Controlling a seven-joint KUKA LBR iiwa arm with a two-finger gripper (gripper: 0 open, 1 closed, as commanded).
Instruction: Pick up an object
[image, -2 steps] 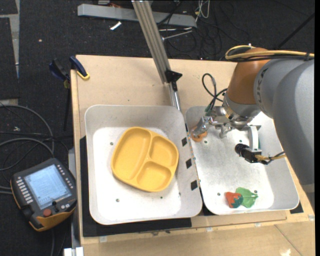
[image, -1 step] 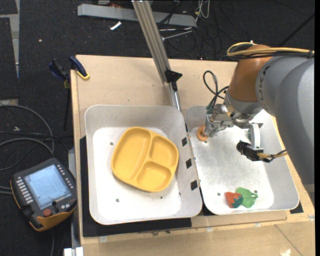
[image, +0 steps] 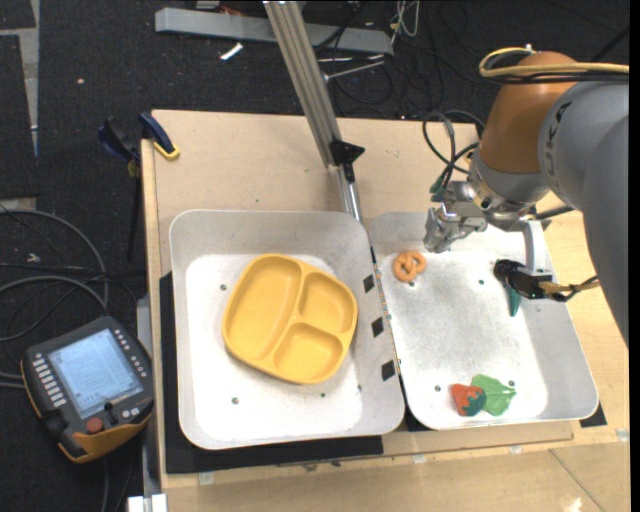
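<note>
Reaching in from the right, end effector (image: 438, 238) hangs near pretzel (image: 408, 266); grip unclear.

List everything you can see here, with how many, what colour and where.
bins: two, white, side by side on the bench
divided plate: one, yellow, in the left bin
pretzel: one, orange-brown, far end of the right bin
toy: one, red and green, near end of the right bin
clamp: one, blue and yellow, bench's far left corner
teach pendant: one, grey and orange, left of the bench
arm: one, grey with orange band, from the right
gripper: one, grey, over the right bin's far end, beside the pretzel
</note>
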